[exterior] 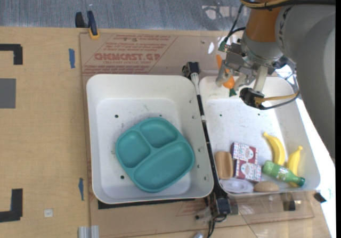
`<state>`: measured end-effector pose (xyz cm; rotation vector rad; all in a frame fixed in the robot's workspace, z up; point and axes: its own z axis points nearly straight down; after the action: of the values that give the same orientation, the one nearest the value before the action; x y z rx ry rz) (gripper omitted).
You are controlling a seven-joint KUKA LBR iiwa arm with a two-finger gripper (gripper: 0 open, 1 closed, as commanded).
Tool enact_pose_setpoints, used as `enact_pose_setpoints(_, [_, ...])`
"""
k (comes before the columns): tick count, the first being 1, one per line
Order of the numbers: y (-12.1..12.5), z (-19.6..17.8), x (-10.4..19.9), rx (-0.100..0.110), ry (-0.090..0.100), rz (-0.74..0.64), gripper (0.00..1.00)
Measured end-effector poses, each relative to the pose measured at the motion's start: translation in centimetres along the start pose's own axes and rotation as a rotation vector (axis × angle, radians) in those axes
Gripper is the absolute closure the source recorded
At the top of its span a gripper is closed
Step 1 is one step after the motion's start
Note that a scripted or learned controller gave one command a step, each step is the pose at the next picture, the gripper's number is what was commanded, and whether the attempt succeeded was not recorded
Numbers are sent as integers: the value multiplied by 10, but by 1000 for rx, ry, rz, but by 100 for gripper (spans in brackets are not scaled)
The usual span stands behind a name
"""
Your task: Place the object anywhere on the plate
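Observation:
A teal plate with three sections lies in the left white bin, toward its front. My gripper hangs over the far left corner of the right bin, well to the right of and beyond the plate. A small orange object with a green tip shows between its fingers, lifted off the bin floor. The gripper is shut on it.
At the front of the right bin lie two yellow bananas, a green bottle, two red and white cartons, a bun and a white lid. A black divider separates the bins.

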<state>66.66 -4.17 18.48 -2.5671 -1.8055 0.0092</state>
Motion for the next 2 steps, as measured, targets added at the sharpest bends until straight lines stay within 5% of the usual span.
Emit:
enact_pose_setpoints(1, [-58,1,68,3,5,41,100])
enact_pose_setpoints(2, [-119,2,72,7,1,268,100])
